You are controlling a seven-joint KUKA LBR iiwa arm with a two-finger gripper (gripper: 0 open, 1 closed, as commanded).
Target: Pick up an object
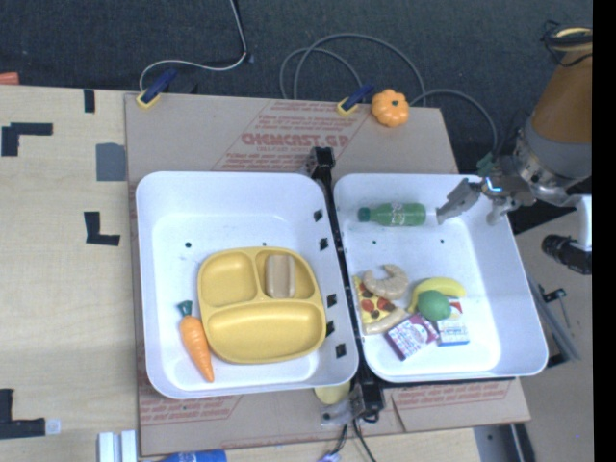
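The green bottle (393,215) lies on its side near the far wall of the right bin (491,287), well apart from the cluster toward the near side; that cluster holds a croissant-shaped pastry (387,279), a pizza slice (375,308), a banana (440,287), a green round fruit (434,305), a dark red packet (411,336) and a small blue-and-white box (452,332), most of them touching or overlapping. The gripper (475,200) hangs over the right bin's far right corner, just right of the bottle and apart from it; its two fingers are spread, with nothing between them; the arm (563,104) reaches in from the right, its orange band above the wrist, the wrist tilted so the fingers point down and leftward. In the left bin (159,258) a yellow divided plate (260,304) carries a brown sausage-like piece (280,275); a carrot (196,345) lies beside the plate's left edge. A small orange pumpkin (390,108) sits on the cardboard (241,133) beyond the bins.
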